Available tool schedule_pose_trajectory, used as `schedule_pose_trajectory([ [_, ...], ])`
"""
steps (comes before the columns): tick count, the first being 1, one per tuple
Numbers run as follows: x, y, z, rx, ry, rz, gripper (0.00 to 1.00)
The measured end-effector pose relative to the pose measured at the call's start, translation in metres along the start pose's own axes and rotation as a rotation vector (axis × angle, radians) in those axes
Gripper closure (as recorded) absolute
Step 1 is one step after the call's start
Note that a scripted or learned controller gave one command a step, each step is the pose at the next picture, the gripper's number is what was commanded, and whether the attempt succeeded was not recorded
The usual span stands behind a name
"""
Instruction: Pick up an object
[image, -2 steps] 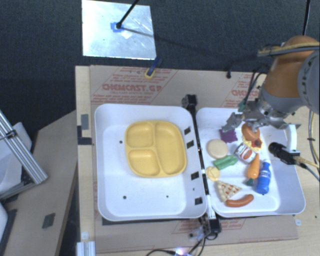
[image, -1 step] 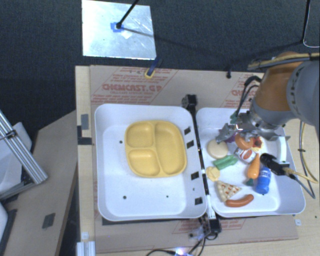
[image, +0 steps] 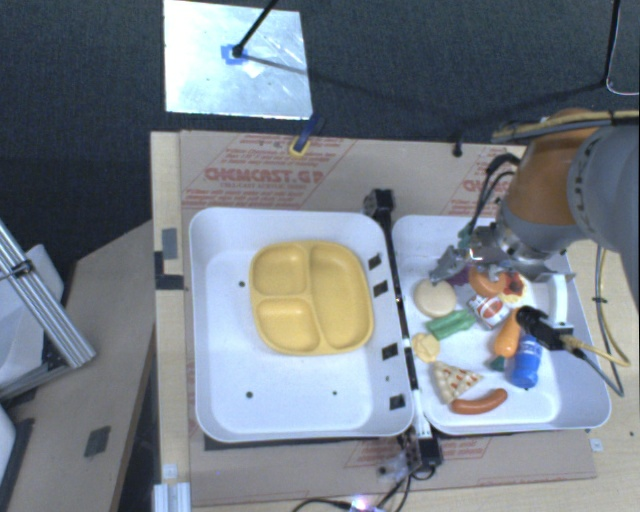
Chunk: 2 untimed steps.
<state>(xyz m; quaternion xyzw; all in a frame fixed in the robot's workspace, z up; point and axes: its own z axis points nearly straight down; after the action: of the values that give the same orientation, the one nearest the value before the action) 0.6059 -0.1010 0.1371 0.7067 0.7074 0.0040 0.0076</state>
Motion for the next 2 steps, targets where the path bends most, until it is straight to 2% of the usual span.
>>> schedule_pose_trajectory([
  [1, -0.001, 0.001, 0.006, -0.002, -0.001, 0.001, 0.00],
  [2, -0.003, 0.003, -0.006, -0.009, -0.008, 0.001, 1.00],
])
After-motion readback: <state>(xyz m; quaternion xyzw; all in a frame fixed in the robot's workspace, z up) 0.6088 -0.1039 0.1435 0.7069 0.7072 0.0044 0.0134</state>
